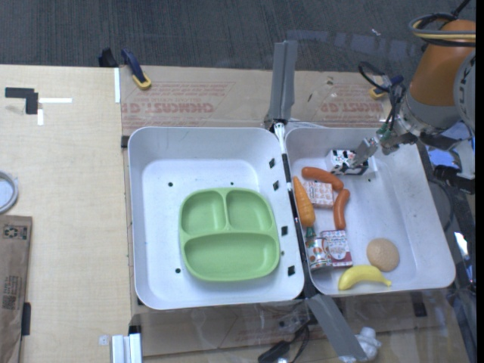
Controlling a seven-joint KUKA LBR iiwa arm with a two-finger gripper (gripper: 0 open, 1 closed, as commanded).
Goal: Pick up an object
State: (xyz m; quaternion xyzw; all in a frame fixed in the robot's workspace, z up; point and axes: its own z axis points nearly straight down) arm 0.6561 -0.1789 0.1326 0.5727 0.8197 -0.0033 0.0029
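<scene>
Gripper [361, 159] low in right bin [423, 225], beside a black-and-white toy [341, 157] near the back wall; grip state cannot be told. Sausages [322, 176], carrot [303, 202], banana [362, 278] nearby. Green divided plate [229, 234] in left bin [151, 203].

arm [442, 66] cropped at right, roll [6, 193] cropped left

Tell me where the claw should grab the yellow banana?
Probably across the banana's thick middle, coming straight down from above. It lies flat at the right bin's front edge, curving lengthwise, so its narrow width fits between the fingers. The bread roll sits close behind, so keep clear of it.
</scene>
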